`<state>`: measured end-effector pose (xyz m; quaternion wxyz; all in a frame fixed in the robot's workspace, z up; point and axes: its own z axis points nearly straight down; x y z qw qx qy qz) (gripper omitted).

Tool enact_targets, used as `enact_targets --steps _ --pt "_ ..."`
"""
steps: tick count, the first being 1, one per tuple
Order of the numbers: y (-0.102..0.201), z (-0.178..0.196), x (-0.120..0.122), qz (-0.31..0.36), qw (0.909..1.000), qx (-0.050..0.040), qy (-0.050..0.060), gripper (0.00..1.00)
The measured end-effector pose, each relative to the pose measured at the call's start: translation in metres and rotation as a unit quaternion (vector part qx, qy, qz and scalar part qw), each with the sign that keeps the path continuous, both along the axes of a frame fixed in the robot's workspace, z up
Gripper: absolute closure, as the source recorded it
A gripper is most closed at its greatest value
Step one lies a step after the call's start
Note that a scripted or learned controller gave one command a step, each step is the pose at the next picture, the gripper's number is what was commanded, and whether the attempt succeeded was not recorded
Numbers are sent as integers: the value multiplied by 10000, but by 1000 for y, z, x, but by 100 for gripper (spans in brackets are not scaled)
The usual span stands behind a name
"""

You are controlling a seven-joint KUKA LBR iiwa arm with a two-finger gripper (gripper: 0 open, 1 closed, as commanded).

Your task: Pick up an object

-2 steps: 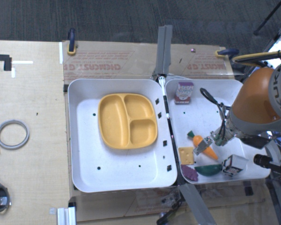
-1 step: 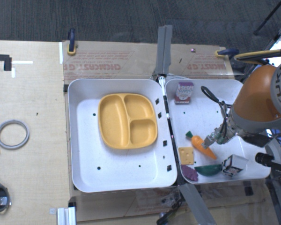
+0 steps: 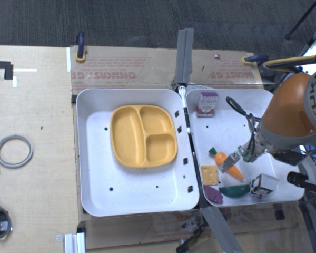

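Camera view
Arm: the grey arm with its orange band [image 3: 289, 105] reaches in from the right, over the right bin [image 3: 263, 101].
Gripper: the gripper [image 3: 233, 161] is low over the middle of the right bin, right at the toy carrot; how far its jaws stand apart cannot be told from here.
Toy carrot: the orange carrot [image 3: 229, 165] with a green top lies near the bin's middle, partly covered by the gripper tip; whether it is gripped cannot be told.
Cracker: a yellow square cracker [image 3: 209, 175] lies just left of and nearer than the carrot.
Purple piece: a purple object [image 3: 214, 194] sits at the near left corner of the right bin.
Green piece: a dark green object [image 3: 235, 191] lies just right of the purple one.
Small box: a pink and white box [image 3: 207, 104] stands at the far left of the right bin.
Left bin: the left bin [image 3: 95, 188] bears a yellow divided plate [image 3: 144, 136].
Bench: a grey tape ring [image 3: 13, 151] lies far left on the bench.
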<state>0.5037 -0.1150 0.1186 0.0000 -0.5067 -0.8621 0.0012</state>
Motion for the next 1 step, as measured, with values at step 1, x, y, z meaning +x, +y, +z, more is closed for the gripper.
enact_targets --steps 1 --pt "-15 -28 7 75 10000 6 3 0"
